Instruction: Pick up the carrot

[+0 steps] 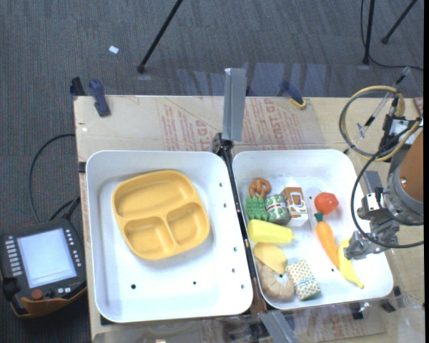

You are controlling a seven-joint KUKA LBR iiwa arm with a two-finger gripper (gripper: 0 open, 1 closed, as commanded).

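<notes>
The carrot (327,239), orange with a small green top, lies in the right bin (343,164), its tip pointing toward the front right. My gripper (359,249) hangs at the bin's right side, just right of the carrot's tip and over a yellow banana (350,271). Nothing shows between its fingers.
The right bin also holds a red tomato (327,203), a pretzel (259,187), a green can (277,209), a small carton (296,204), corn (269,231), cheese (271,256) and a patterned box (304,279). A yellow divided tray (161,214) sits in the left bin (100,263).
</notes>
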